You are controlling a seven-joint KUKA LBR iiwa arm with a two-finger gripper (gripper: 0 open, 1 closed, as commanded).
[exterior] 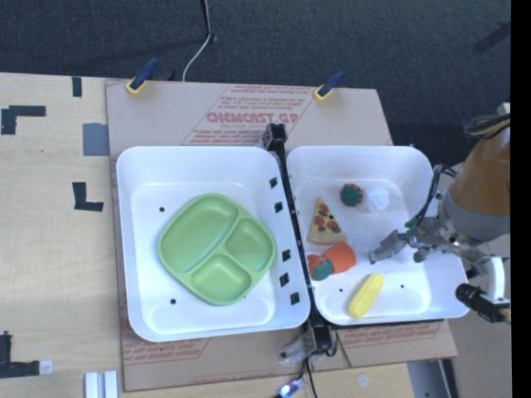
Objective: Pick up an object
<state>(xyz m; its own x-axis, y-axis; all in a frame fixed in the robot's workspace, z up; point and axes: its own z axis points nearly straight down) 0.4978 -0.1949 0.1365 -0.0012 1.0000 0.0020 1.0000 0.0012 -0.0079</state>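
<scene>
The right bin [412, 162] holds several toys. A pizza slice [324, 222] lies near its left wall, with an orange and red vegetable toy [333, 261] just below it. A yellow corn cob [366, 294] rests near the front wall. A small green and red round toy [352, 195] and a white object [378, 198] sit towards the back. My gripper [401, 254] hovers over the bin's right half, right of the orange toy and above the corn. Its fingers are open with nothing between them.
The left bin [133, 172] holds a green divided plate [217, 247]. A black divider [286, 222] runs between the bins. Both bins sit on a cardboard sheet [249, 114] held by two clamps. The arm's orange band [489, 177] is at the right.
</scene>
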